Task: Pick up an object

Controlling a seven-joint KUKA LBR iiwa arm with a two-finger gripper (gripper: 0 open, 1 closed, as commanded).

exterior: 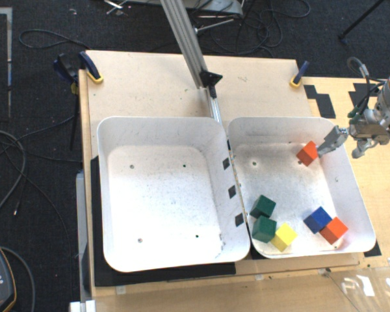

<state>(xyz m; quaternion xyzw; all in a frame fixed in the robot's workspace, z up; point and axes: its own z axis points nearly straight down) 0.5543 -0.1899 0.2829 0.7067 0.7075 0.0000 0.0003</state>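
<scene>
Dark carpet strewn with cables surrounds my table (149, 90), a pale board carrying two shallow white bins side by side. Left bin (117, 174): bare floor, speckled. Right bin (351, 181): six small cubes. My claw (348, 145) enters at 3 o'clock, over the right bin's rim; one finger (331, 142) slants down toward 9 o'clock, its tip touching or just beside the orange cube (307, 153), while a second finger (363, 147) sits well apart from it, toward 3 o'clock. I read the claw as spread, with nothing between its fingers.

The orange cube lies in the right bin's 1 o'clock region, near the wall. At 6 o'clock sit two green cubes (264, 217) stacked close, with a yellow cube (285, 236) just beside them; at 5 o'clock a blue cube (318, 219) touches another orange-red cube (337, 229).

Risks, as I judge them: only one finger meets the orange cube, so closing now would likely sweep it toward 9 o'clock rather than pinch it. The cube appears tilted on an edge, so pressure may roll it away. The sloped bin wall lies under my outer finger; descending here could strike the rim and stall the closure.
</scene>
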